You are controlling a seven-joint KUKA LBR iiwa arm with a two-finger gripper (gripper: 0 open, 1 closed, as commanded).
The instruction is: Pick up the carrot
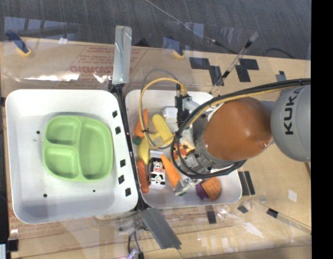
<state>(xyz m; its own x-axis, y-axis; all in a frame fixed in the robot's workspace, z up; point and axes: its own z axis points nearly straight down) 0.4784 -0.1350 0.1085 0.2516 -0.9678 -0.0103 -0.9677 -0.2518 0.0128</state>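
Carrot [171,171] lies in the right bin [237,194], slanting from beside the arm's cables down toward the bin's near edge, with a small black-and-white carton [157,172] touching it on the left. The gripper [184,183] sits low over this part of the bin, just beside the carrot's lower end, but the arm's orange band [236,129] and a loop of black cables [184,144] cover most of it, so I cannot tell how it is set or whether it has hold of anything. Along the bin's left wall there are more toy foods: a corn cob [161,129] toward the far end, a yellow piece that may be a banana [144,151] below it, and a long orange-red piece [142,176] near the near-left corner. A purple item [201,190] and a waffle-patterned orange one [212,187] rest close to the near edge, just right of the gripper. The left bin [26,198] holds a green plate [78,147] with 3 compartments, roughly at its middle.
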